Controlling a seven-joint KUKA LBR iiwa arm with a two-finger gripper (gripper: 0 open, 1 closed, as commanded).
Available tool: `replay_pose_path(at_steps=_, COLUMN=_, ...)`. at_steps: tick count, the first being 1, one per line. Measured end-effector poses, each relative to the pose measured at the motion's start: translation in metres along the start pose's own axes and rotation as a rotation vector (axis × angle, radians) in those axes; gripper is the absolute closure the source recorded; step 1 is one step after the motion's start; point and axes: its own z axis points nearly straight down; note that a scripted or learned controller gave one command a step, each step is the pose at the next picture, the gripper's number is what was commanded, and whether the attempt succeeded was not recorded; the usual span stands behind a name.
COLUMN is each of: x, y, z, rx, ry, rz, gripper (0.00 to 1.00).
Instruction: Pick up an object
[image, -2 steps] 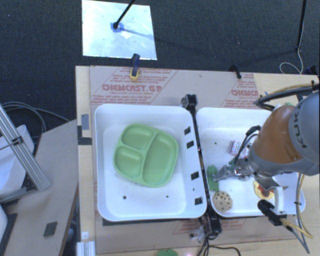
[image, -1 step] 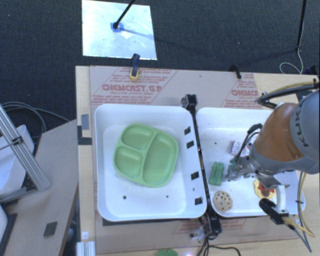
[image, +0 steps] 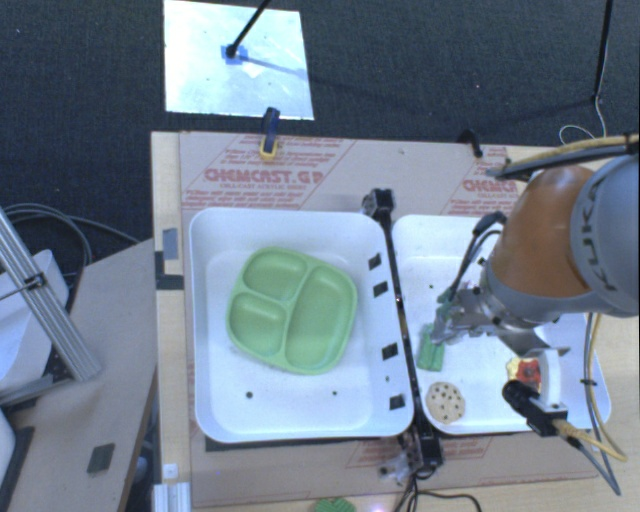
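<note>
The claw (image: 447, 328) hangs low in the right bin (image: 425, 240), near that bin's left wall; whether it is released or clenched cannot be told, since the wrist hides much of it. Just below the claw, and seemingly touching its tip, a small green block (image: 431, 352) lies on the right bin's floor, close to the same left wall. Further toward the right bin's front edge sits a round cookie (image: 445, 402) with dark chips, apart from the block. Near the right bin's front right corner there is a small red and yellow object (image: 526, 372), partly behind the arm. Left of the right bin stands the left bin (image: 215, 400), which holds a green divided plate (image: 292, 309).
</note>
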Motion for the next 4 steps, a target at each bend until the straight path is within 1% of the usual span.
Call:
replay_pose_path(at_steps=1, x=0.066, y=0.000, z=0.005, rx=0.005, ry=0.001, rz=0.000, gripper=1.00)
replay_pose_path(at_steps=2, x=0.028, y=0.007, z=0.037, rx=-0.018, ry=0.017, rz=-0.011, gripper=1.00)
replay_pose_path(at_steps=3, x=0.031, y=0.009, z=0.027, rx=-0.018, ry=0.025, rz=-0.016, gripper=1.00)
replay_pose_path(at_steps=4, x=0.111, y=0.000, z=0.004, rx=0.004, ry=0.001, rz=-0.002, gripper=1.00)
